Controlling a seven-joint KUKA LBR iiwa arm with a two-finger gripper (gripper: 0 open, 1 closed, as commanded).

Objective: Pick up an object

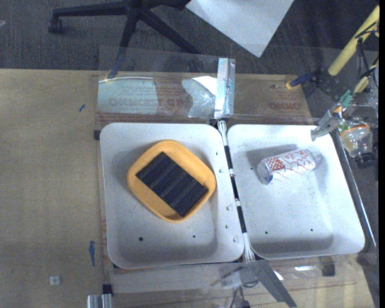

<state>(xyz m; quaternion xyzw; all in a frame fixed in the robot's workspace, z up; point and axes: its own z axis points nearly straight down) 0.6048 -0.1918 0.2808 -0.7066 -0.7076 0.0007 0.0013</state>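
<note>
**Bench count: bins and contents**

Two shallow white bins, side by side: left bin [120,240] and right bin [313,234], divided by one central seam [234,192]. One yellow-orange pad with a dark ribbed panel [171,180], left of the seam, lying in the left bin. One white cylinder with red pattern [289,165], right of the seam, lying in the right bin. Two loose items in all.

A lab: wooden bench [48,180] with two white bins [120,240], office-chair base [120,18], loose cables [364,36].
</note>
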